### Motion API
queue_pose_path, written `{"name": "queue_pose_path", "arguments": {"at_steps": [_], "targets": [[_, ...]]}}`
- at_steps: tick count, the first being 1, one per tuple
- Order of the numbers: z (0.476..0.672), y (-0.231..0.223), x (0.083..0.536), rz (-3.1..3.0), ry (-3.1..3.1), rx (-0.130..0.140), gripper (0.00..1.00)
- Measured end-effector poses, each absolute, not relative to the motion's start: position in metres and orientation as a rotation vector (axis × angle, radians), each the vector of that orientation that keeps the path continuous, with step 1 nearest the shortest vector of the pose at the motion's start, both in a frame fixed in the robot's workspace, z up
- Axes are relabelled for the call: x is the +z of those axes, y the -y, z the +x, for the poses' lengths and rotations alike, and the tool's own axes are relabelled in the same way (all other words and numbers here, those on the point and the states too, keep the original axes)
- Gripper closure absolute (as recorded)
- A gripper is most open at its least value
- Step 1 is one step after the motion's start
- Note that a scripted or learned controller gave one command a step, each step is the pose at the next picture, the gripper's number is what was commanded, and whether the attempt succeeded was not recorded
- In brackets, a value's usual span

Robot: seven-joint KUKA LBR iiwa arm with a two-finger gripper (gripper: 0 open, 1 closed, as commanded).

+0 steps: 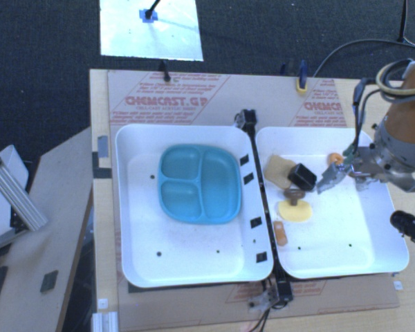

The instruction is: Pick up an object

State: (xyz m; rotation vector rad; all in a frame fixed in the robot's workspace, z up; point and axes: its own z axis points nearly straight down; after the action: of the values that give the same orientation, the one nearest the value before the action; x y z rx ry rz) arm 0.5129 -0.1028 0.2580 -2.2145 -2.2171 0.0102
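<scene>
The claw (330, 178), grip state unclear, hangs beside the black block (302, 176); crowded neighbours risk a glancing, failed grab.

Right bin's (373, 258) front lies open; black block (302, 176) crowds back-left.

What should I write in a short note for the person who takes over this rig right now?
Pincer: over the right bin, near its upper middle; it holds nothing that I can see, and whether it is open is unclear.
Right bin: black block on a tan piece, yellow disc with a small brown thing at its top edge, small orange piece by the divider.
Left bin: blue divided plate.
Done: nothing lifted yet.
Left: grasp one object and lift it.
</scene>
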Motion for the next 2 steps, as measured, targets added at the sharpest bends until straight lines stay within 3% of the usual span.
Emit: {"name": "queue_pose_path", "arguments": {"at_steps": [1, 2], "targets": [[0.515, 0.102, 0.264, -2.218, 2.226, -0.001, 0.0], [0.518, 0.096, 0.22, -2.219, 2.223, 0.0, 0.0]]}}
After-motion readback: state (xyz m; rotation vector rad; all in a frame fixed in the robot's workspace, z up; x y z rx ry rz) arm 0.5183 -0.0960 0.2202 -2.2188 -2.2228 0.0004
